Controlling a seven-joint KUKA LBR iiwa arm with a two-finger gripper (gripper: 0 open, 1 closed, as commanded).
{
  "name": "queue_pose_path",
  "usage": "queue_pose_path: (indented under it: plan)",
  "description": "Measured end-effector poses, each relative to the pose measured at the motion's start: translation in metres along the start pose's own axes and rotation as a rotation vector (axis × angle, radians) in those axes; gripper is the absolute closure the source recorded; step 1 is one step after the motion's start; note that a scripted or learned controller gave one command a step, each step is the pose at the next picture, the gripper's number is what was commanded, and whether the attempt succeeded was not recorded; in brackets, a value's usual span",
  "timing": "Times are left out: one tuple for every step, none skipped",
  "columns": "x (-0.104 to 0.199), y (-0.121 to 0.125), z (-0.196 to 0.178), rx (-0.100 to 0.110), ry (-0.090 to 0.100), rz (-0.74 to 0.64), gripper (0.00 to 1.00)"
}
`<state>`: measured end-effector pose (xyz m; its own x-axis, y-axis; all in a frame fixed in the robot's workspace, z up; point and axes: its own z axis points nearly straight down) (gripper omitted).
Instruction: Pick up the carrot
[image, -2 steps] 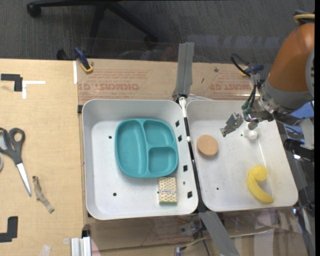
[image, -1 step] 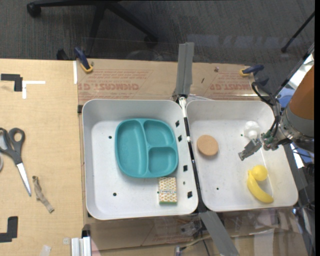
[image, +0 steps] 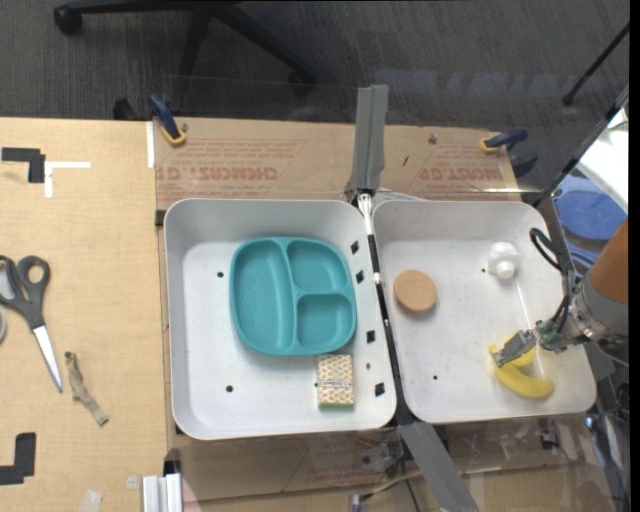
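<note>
The surface (image: 80, 200) carries two white bins side by side, and the right bin (image: 450, 390) is our landmark, because that's where the action sits. The left bin (image: 195, 390) lies just beside it, holding a teal divided plate (image: 293, 295) with a small patterned packet (image: 336, 381) tucked below it; neither belongs to this job. Scissors (image: 30, 310) lie well apart, far across the cardboard, out of the arm's way.

Inside the right bin, the arm comes in over the near right corner, low, because that is where it is working. The jaws (image: 520, 347) hover there, right over a yellow curved piece (image: 524, 381). It looks like a banana rather than a carrot, though at this size I can't be sure. Whether the jaws are spread or closed I cannot tell. A round tan disc (image: 415, 291) rests toward the bin's left wall, a small white lump (image: 501, 266) toward its far side. No clearly orange carrot anywhere, so the target's place remains uncertain.
</note>
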<state>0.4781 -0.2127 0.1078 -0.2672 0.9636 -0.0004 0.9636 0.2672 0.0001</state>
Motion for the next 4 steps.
queue_pose_path:
  plan:
    - [0.000,0.002,-0.009,-0.002,-0.002,-0.003,1.00]
    - [-0.010,-0.002,-0.082,-0.002,-0.003,-0.389,1.00]
    - [-0.012,0.025,-0.156,-0.001,-0.003,-0.116,1.00]
    - [-0.016,0.033,-0.153,0.002,-0.002,0.304,1.00]
